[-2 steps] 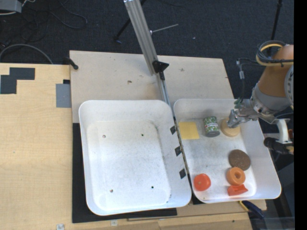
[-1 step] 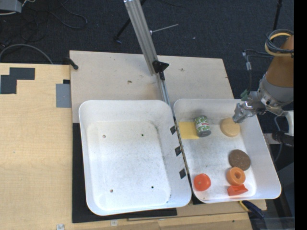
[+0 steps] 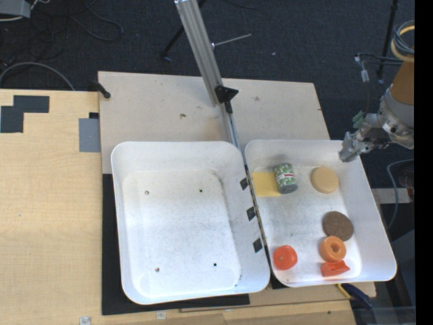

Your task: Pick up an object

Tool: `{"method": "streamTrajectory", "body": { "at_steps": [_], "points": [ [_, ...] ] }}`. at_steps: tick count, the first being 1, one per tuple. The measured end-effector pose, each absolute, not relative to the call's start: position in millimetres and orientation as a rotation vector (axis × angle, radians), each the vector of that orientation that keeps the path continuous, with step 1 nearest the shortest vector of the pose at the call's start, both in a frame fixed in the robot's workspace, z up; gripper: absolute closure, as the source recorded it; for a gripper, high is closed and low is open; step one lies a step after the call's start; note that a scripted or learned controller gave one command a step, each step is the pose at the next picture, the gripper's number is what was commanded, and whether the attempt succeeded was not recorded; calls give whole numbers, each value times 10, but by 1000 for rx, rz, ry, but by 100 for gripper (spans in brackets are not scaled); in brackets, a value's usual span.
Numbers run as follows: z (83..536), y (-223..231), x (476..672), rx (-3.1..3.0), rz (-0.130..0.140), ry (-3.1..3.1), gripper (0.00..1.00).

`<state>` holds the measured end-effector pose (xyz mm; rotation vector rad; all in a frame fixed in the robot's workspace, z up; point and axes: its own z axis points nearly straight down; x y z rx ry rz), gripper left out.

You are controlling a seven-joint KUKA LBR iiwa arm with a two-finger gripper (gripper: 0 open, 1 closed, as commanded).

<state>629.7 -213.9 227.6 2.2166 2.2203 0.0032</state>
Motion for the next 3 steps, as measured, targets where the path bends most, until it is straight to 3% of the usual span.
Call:
{"method": "streamTrajectory", "body": {
  "at_steps": [1,2,3],
  "points": [
    [2865,-2190,6223,2218,3,2217,100],
    [2961,-2191,6228,2216,0,2225,100],
    [2962,-1704,6021,2220,-1,2229,100]
  ]
}}
